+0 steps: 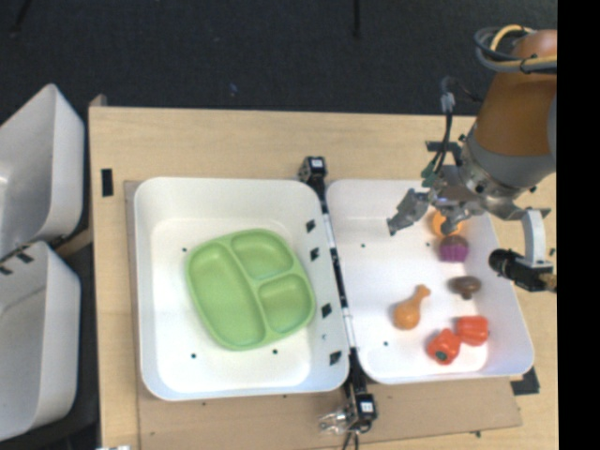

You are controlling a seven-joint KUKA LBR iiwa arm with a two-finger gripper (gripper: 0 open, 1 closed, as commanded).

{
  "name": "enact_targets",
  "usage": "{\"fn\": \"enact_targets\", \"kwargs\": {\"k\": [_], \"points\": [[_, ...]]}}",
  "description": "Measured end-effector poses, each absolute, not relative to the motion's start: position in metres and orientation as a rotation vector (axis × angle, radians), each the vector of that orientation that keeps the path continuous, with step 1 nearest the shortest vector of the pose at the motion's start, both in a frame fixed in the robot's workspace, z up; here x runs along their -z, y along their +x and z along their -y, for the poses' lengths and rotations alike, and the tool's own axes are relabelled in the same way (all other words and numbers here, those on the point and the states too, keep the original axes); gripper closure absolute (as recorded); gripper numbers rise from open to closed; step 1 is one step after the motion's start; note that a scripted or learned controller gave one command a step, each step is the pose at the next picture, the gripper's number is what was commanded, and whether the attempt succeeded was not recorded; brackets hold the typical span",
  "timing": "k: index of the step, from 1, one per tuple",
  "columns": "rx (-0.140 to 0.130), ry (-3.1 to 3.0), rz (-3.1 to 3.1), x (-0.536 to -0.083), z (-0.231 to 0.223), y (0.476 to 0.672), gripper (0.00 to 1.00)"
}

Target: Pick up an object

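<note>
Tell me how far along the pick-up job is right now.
Nothing looks picked yet. The tool hangs over the right bin, near its back, with nothing visibly between its fingers. The purple toy, brown piece, orange drumstick and red peppers all lie in the bin. The descent, grasp and lift remain.

In the right bin [375, 345], a purple piece [454, 248] lies toward two o'clock with a brown lump [464, 286] just below. An orange drumstick-shaped toy [411, 308] lies near centre, and two red-orange pieces [458, 338] touch at five o'clock.

light: bright, even | shadows: soft — faint | focus: slightly soft
</note>
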State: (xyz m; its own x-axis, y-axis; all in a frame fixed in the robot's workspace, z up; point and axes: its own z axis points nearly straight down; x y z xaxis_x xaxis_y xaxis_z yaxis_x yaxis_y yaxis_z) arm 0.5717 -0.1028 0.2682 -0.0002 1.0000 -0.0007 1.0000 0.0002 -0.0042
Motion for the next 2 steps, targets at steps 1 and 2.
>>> {"fn": "enact_targets", "kwargs": {"k": [1, 2], "points": [[-0.011, -2.218, 2.216, -0.209, 0.114, 0.571, 0.0], [-0.009, -2.219, 2.216, -0.145, 0.115, 0.576, 0.0]]}}
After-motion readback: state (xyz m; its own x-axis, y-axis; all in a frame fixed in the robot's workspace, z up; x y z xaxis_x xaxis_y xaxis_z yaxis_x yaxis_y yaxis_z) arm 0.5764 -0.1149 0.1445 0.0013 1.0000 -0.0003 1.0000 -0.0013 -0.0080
